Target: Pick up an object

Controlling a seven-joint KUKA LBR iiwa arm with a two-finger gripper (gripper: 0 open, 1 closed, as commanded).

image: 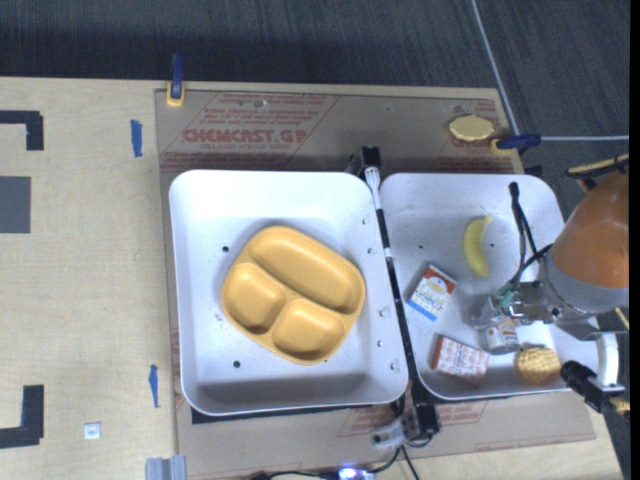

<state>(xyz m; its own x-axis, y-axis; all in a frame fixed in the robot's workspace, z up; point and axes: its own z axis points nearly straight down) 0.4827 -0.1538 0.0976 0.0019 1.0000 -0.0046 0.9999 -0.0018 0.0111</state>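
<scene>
Several small objects lie in the right bin (430, 208). A yellow banana-shaped piece (478, 245) lies near the bin's middle. To its lower left sits a small white, orange and blue carton (432, 293). A red and white packet (459, 357) rests by the front wall, and a tan round biscuit-like piece (538, 364) lies at the front right. My gripper (499, 320) is down in this bin, between the carton and the tan piece, just above and right of the packet. The arm's orange band (598, 236) hides the bin's right side.
The left bin (200, 268) holds a large yellow tray with three hollows (290, 293). A black divider (385, 258) runs between the bins. A tan disc (471, 128) lies on the cardboard behind the right bin. A black cable (520, 228) hangs over the right bin.
</scene>
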